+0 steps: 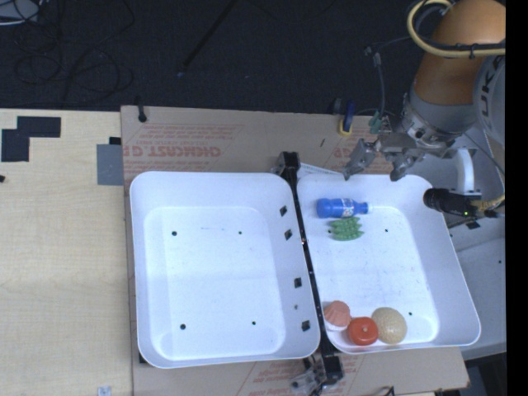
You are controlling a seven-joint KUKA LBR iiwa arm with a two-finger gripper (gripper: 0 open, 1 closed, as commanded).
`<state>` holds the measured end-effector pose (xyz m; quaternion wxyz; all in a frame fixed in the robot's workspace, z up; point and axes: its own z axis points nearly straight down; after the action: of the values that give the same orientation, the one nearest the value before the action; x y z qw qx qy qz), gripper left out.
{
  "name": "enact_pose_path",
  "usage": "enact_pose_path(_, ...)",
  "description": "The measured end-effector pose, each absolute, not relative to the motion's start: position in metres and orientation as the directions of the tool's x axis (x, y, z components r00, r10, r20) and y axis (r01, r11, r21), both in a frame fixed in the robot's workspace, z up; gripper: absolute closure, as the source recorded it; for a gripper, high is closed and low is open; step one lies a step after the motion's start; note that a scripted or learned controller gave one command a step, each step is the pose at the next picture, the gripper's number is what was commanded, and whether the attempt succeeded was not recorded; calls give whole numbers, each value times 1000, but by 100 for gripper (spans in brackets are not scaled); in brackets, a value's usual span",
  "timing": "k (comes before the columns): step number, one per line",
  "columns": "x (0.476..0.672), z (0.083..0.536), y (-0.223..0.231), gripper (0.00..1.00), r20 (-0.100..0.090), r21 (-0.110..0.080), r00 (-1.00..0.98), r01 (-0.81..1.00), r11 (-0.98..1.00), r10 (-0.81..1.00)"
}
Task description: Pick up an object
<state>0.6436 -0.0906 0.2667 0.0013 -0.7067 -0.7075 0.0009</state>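
Gripper [379,168]: hovering upper right over the right bin [459,280] rim, fingers spread, holding nothing. Blue bottle [341,208], likeliest pick, lying just below beside a green item [346,230], awaiting descent.

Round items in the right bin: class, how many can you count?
3, clustered at the near edge of the right bin: a pink shell-like piece, a red tomato and a tan ball.

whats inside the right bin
The right bin holds a blue bottle with a green leafy item beside it, and at the near edge a pink shell-like piece, a red tomato-like toy and a tan ball. Nothing appears covered.
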Motion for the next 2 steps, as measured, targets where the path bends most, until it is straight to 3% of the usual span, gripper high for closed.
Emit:
enact_pose_path(1,617,341,-135,0,-2,2,2,1000,-2,1000)
enact_pose_path(2,540,438,-174,0,-3,6,5,1000,-5,1000)
